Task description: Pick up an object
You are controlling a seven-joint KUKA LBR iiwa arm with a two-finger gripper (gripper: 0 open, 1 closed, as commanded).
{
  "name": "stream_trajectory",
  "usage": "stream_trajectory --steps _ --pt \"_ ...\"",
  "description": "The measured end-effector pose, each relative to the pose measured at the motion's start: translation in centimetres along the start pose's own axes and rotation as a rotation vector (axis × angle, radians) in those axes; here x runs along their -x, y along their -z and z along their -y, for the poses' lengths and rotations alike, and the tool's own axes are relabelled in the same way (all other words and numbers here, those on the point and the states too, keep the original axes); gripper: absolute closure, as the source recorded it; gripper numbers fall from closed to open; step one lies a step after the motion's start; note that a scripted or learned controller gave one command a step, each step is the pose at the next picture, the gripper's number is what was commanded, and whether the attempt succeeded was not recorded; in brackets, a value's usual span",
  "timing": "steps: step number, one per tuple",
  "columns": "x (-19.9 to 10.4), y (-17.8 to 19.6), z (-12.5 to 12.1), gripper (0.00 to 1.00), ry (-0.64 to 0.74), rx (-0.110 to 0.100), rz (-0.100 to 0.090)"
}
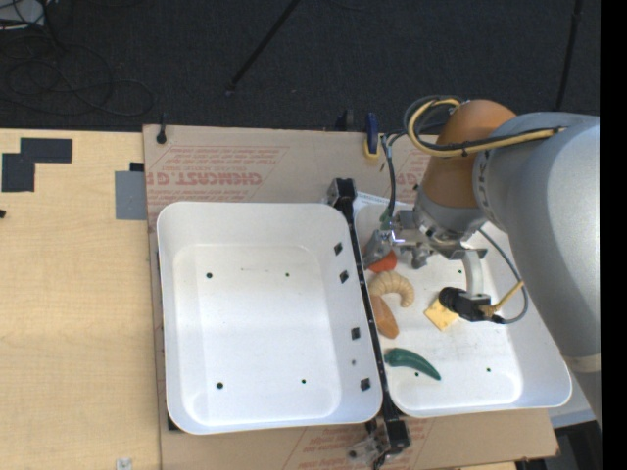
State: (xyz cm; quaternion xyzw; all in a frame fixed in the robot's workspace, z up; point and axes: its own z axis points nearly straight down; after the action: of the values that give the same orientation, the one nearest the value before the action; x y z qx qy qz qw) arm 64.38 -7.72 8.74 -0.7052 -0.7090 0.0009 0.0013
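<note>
The croissant (395, 287) lies in the right bin (509, 385), touching the hot dog (385, 318). My hand (404, 248) hangs just above it; I cannot tell its opening. Crowding risks snagging the red piece (383, 260) instead, or nothing.

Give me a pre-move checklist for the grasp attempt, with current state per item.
1. Objects present in the right bin: ok. A croissant-shaped piece, an orange piece, a green pepper-like piece and a yellow wedge lie there.
2. Gripper positioned over a target: ok. It sits low over the bin's upper left, by a red-orange piece.
3. Finger state: cannot tell.
4. Object in grasp: cannot tell.
5. Neighbour crowding: not ok. The croissant-shaped piece and the orange piece lie close together, just below the gripper.
6. Divider clearance: not ok. The gripper works near the rim between the bins.
</note>
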Motion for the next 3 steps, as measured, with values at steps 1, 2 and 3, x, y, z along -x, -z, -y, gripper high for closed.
stream_trajectory --steps 1,2,3 --pt "0.3 1.0 0.2 1.0 -0.001 -0.008 0.0" --pt "2.3 14.2 0.4 1.0 -0.006 0.014 0.003" --pt "0.5 4.1 10.8 1.0 -0.007 -0.016 -0.004"
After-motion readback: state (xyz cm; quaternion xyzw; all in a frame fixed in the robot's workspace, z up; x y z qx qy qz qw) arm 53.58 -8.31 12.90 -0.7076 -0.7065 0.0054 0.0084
